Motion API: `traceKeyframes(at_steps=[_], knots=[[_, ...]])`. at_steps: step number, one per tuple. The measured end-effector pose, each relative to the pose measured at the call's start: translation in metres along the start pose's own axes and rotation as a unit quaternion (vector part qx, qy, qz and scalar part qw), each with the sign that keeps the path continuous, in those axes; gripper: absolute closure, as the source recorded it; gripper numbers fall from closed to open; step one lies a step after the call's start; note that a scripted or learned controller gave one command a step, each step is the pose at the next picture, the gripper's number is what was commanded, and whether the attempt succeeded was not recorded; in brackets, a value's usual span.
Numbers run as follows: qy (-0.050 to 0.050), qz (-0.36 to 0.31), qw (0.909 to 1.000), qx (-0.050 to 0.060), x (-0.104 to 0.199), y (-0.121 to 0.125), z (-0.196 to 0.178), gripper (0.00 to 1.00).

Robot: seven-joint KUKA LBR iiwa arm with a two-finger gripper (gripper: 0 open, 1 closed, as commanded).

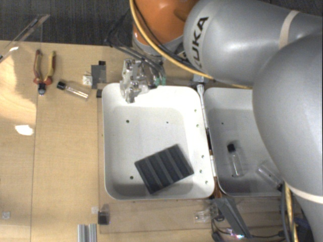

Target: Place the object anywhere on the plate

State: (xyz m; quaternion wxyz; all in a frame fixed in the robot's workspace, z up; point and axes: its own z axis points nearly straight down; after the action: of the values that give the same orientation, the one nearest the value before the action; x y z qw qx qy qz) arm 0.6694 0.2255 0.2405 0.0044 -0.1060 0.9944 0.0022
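A dark ridged rectangular plate [164, 169] lies tilted at the front of the left bin [116, 150]. In the right bin [222, 110], a small clear vial with a black cap [233, 160] rests on the floor, cap toward the back. My gripper [131, 91] hangs over the back left corner of the left bin, well away from both the plate and the vial. I see nothing in it. The big grey arm covers the right part of the right bin.
On the wooden bench left of the bins lie red-handled pliers [43, 69], another clear vial [73, 89] and a small black block [99, 72]. A black clip [103, 217] and cables [227, 223] sit by the front edge.
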Motion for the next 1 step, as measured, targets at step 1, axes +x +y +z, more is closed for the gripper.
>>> traceKeyframes(at_steps=[1], knots=[[-0.005,0.0,1.0,-0.002,-0.0016,0.0011,-0.0132,1.0]])
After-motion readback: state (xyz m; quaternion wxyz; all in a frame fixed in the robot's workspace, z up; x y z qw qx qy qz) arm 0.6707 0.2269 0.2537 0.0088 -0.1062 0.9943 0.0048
